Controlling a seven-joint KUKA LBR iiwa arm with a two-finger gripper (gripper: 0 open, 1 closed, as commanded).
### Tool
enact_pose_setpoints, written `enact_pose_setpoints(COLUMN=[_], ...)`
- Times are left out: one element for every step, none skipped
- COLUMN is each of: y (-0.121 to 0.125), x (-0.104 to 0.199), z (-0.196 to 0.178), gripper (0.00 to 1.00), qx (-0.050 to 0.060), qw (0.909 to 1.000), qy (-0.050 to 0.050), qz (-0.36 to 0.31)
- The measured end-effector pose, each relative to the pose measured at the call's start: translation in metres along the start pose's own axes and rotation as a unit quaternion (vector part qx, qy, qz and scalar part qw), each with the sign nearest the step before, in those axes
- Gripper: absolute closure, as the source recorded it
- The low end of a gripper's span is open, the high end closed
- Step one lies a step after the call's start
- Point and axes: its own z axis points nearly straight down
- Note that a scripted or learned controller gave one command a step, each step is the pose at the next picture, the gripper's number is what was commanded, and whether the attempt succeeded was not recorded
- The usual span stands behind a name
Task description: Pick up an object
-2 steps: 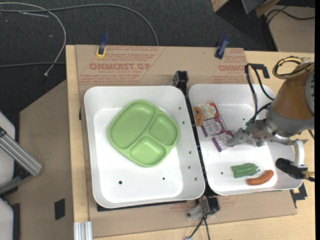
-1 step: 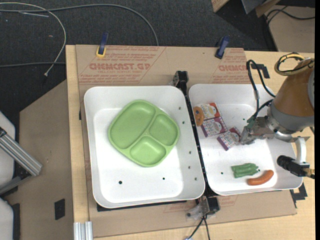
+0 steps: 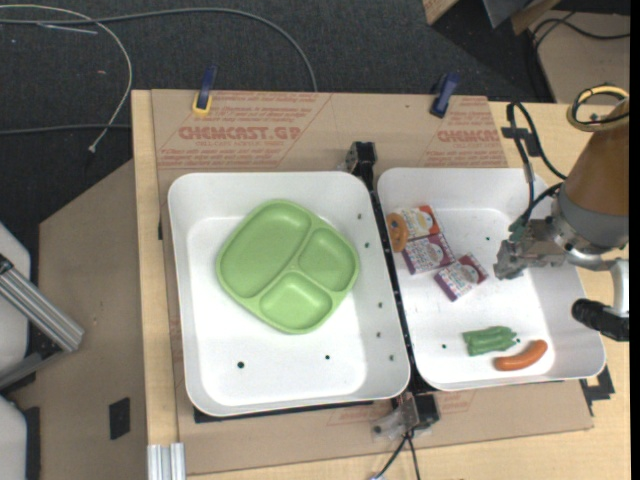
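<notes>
Hovering over the right bin point(image 3: 560, 193), the tool point(image 3: 508, 264) looks blurred; its grip state is unclear.

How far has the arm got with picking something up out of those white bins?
Nothing looks picked up yet. The gripper is down in the right white bin, beside the small purple packet; I can't tell whether it grips anything. The green toy pepper, orange toy carrot and other packets lie on the bin floor. The green divided plate sits in the left bin. Grasping and lifting remain.
</notes>
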Motion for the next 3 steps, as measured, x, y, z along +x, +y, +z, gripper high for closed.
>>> enact_pose_setpoints(y=[0.004, 0.009, 0.017], x=[-0.008, -0.008, 0.041], z=[-0.047, -0.091, -0.093], gripper=[1.0, 1.0, 1.0], qx=[-0.001, -0.001, 0.001], qw=[1.0, 1.0, 1.0], qy=[0.0, 0.0, 0.002], qz=[0.0, 0.0, -0.003])
